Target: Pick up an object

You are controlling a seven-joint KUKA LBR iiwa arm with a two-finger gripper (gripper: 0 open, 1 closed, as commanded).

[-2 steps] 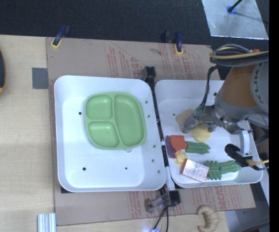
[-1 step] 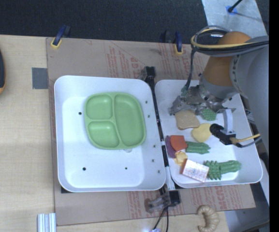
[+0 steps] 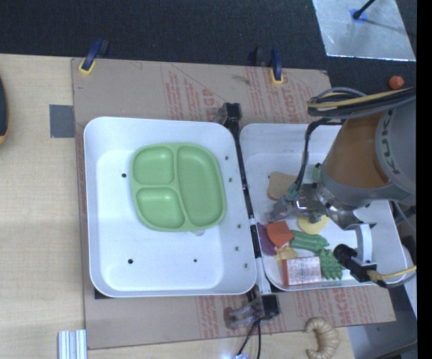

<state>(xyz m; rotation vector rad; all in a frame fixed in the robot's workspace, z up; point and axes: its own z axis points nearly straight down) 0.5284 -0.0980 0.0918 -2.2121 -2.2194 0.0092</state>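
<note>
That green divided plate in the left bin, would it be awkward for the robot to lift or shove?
The green plate looks like thin moulded plastic, so probably stiff and light. It lies flat and low, so it would likely slide, not tip. Its smooth, rounded rim may slip from fingers.

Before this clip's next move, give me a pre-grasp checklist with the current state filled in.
1. Gripper over the right white bin: ok.
2. Graspable items below it, orange block and yellow piece: ok.
3. Anything held between the fingers: cannot tell.
4. Finger opening: cannot tell.
5. Green divided plate sits apart in the left white bin, out of the way: ok.
6. Cable hangs close to the wrist: cannot tell if it snags.
</note>
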